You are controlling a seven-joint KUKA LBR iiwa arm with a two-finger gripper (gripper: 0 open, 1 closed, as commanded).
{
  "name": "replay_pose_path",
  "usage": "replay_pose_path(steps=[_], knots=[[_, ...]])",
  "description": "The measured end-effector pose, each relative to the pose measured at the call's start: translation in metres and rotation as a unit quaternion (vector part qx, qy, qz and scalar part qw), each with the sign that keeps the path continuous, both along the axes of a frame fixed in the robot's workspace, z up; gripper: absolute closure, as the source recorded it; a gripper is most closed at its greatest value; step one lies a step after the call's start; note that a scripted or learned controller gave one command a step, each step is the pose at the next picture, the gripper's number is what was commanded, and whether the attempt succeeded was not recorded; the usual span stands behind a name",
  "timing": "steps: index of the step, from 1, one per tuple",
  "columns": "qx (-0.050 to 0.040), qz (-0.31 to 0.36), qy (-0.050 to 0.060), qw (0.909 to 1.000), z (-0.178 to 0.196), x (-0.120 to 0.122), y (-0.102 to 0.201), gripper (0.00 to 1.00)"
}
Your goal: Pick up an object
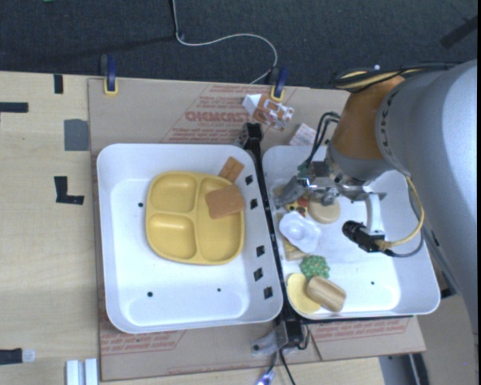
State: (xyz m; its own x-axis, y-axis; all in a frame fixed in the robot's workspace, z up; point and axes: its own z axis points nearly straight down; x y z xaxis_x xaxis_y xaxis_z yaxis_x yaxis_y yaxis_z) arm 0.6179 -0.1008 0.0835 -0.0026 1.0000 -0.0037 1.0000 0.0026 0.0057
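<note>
I had the gripper (298,191) low over the right shallow white bin (401,291), among small toy food pieces (305,231) clustered along its left wall. Whether it had closed, I couldn't tell.

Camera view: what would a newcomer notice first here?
The yellow divided plate fills the middle of the left bin, with a brown block on its right edge. The grey arm reaches from the right over the right bin, above a small food pile with broccoli.

Small toy foods (311,251) clustered along right bin's (401,295) left side
</note>
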Motion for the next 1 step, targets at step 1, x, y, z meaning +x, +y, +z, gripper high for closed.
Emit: replay_pose_path(steps=[1], knots=[[0.0007, 0.000, -0.003, 1.0000, 0.0166, 0.0009, 0.0005, 1.00]])
